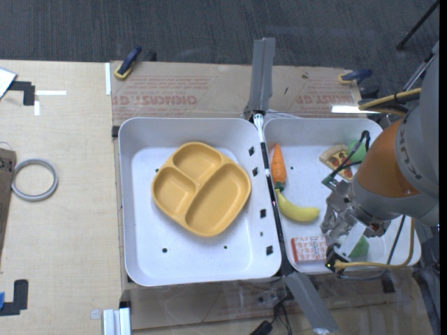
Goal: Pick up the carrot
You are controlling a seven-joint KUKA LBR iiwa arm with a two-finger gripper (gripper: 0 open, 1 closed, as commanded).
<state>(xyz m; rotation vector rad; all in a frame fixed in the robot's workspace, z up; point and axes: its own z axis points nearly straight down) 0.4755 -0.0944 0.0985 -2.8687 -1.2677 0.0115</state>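
One hand [340, 230] hangs low over the right bin [307, 132], above a small red-and-white packet [308, 248] — whether it is wide or narrow I cannot tell. The carrot [278, 164] lies apart, hard against the bin's left wall, its leafy end touching a banana [297, 210] (an awkward reach, likely). The cardboard [174, 89] behind bears red print, unreadable here.

Carrot [278, 164] beside banana [296, 210]

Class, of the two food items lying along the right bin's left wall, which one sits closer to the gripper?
The banana: yellow, curved, lying just left of the gripper. The orange carrot lies farther up the wall.
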